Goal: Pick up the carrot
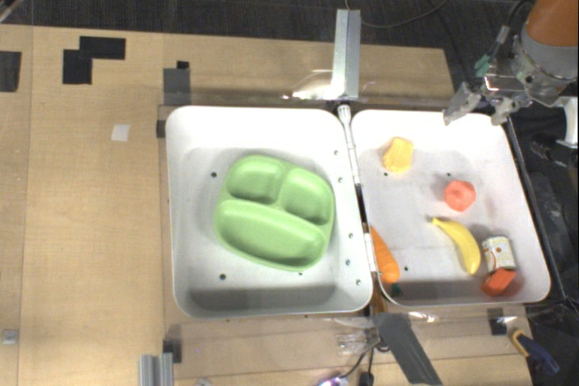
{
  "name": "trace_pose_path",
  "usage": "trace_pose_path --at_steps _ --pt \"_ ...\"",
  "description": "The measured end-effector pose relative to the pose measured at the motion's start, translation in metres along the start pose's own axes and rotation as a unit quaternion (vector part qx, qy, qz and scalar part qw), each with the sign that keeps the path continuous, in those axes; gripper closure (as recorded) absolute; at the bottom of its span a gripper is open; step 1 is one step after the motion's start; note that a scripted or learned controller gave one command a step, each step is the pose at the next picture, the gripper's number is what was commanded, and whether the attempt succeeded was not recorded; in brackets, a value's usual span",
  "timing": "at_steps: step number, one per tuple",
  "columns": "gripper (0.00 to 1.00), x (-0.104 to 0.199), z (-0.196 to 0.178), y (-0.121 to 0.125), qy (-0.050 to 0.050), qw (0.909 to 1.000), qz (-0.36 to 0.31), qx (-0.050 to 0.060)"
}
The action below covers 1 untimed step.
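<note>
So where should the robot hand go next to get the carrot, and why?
Probably toward the near left corner of the right bin. The gripper hangs open over that bin's far edge with nothing between its fingers, while the carrot lies against the bin's left wall at the near end. So it likely needs to travel across the bin before lowering.

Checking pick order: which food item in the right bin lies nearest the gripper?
The yellow piece near the bin's far edge; the gripper is above that corner, while the carrot lies farthest.
</note>
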<state>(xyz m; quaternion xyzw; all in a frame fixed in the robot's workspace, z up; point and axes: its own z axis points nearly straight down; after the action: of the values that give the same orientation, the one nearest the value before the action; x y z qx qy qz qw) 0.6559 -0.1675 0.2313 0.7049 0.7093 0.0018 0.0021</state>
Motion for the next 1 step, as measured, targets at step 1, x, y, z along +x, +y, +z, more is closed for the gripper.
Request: trace_pose_path --at_steps 1 --pt "0.00 0.0365 0.0687 0.0143 0.000 0.9962 0.087 0.000"
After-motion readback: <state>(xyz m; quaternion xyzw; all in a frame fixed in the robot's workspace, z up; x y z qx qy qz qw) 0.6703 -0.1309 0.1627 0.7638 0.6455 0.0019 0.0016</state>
